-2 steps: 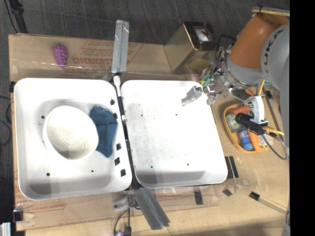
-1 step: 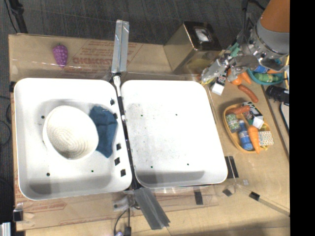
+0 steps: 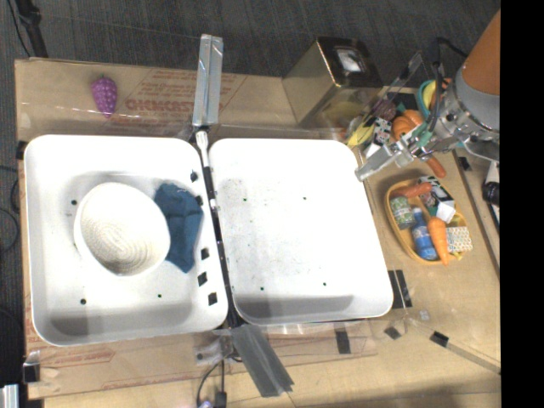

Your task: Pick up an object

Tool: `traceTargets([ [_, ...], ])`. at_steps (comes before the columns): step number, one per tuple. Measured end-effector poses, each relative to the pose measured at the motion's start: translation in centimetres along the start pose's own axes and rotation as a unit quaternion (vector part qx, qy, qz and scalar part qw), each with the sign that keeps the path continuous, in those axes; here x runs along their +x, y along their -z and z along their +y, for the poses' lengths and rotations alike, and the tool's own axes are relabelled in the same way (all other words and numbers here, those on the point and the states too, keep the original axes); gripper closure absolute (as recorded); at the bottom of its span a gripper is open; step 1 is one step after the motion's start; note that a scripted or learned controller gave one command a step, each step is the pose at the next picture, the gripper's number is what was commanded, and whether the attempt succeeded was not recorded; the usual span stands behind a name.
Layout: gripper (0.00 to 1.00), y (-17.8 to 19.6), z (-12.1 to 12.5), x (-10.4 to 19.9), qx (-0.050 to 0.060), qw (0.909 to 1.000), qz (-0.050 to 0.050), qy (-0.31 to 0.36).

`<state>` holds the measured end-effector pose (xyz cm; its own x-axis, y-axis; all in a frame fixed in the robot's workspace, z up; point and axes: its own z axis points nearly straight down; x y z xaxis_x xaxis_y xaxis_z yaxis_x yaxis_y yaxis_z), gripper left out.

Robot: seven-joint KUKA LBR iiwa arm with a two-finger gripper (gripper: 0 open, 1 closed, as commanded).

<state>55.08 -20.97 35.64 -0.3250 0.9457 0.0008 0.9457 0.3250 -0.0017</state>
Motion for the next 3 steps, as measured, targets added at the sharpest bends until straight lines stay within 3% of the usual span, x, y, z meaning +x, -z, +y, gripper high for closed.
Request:
traceTargets([
  [1, 0.0, 3.3, 5.6, -1.9, 0.0, 0.9984, -0.001, -0.056],
  [2, 0.0, -1.0, -0.2, 0.0, 0.001, 0.9957, 0.0, 0.093],
  [3, 0.0, 0.1, -1.5, 0.6, 0.0, 0.9893, 0.0, 0.146],
])
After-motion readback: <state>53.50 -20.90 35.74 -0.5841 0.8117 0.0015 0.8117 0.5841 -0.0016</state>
